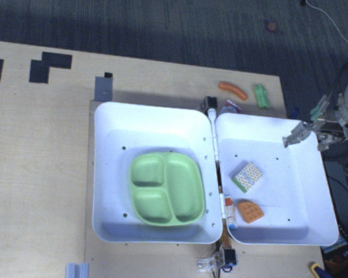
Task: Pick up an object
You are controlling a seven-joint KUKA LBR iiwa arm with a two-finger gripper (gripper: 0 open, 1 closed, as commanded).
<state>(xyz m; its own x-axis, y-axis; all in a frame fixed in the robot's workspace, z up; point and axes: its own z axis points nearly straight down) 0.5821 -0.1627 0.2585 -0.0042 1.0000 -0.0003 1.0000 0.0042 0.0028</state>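
Gripper (309,134) hung over right bin's (310,234) far right rim, fingers spread apart, nothing between them. Box (247,176) lay mid-bin, orange waffle (250,211) nearer the front, both well apart from gripper. Green tray (167,188) sat in left bin (110,160)
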